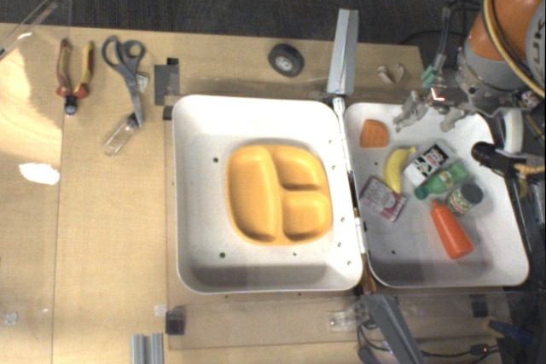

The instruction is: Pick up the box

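Note:
In the right bin [503,268], a small white box with black print [429,158] lies between a banana [393,170] and a green bottle [442,182]. A flat purple carton [381,199] lies further left, near the bin's left wall. My gripper [428,117] hangs over the bin's far edge, above and a little behind the white box. Its two metal fingers [406,113] are spread apart and it is open, with nothing between them.
The right bin also holds an orange wedge [374,133], a small can [466,198] and an orange bottle [451,232]. A yellow compartment tray [278,192] fills the middle of the left bin [196,260]. Scissors [128,72], pliers [72,72] and a tape roll [287,59] lie on the bench.

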